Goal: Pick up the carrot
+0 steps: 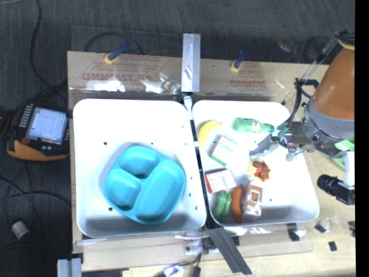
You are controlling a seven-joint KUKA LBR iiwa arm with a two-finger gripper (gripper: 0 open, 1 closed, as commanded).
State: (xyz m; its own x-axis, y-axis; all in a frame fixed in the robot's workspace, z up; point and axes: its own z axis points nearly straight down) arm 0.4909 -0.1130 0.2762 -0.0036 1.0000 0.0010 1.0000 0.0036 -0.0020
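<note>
Colours in the two bins

Turquoise divided plastic tray (144, 183) in the shallow white left bin (92, 120); orange carrot (237, 205), green round vegetable (222, 202), yellow fruit (207, 130) and translucent green bottle (252, 124) in the white right bin (300, 195).

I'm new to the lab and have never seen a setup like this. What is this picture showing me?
One camera looks down at a slant on a bench with two shallow white bins. The left bin holds a blue divided tray. The right bin holds toy groceries: an orange carrot near the front edge, a green bottle, small boxes. The grey and orange shape at the right is a robot arm; its tool hovers over that bin, holding nothing I can see.
</note>
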